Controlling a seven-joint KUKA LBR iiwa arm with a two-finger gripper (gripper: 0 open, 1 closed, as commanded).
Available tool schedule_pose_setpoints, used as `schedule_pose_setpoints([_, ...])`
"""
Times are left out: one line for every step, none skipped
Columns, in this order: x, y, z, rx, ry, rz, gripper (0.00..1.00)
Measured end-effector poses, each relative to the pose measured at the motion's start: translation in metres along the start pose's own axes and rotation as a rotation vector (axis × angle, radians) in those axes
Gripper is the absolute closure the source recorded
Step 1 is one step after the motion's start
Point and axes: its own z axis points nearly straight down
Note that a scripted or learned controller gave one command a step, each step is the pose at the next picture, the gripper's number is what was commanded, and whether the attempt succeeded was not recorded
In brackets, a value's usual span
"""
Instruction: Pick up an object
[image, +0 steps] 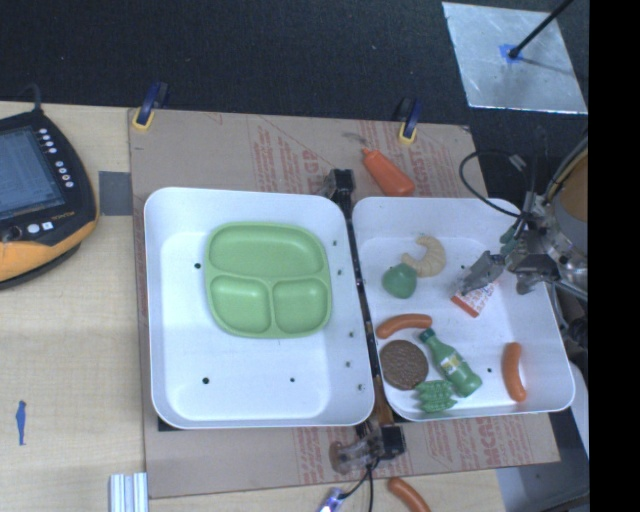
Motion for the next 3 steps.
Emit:
schedule_pose_setpoints([-0.008,0.065,0.128,-0.006,-0.003,-0.003,0.00])
schedule_pose_setpoints([-0.028,0.127,0.126,-0.009,-0.003,-0.001,0.00])
schedule_pose_setpoints([-0.029,0.126,0.115,-0.005,-0.003,-0.004,1.00])
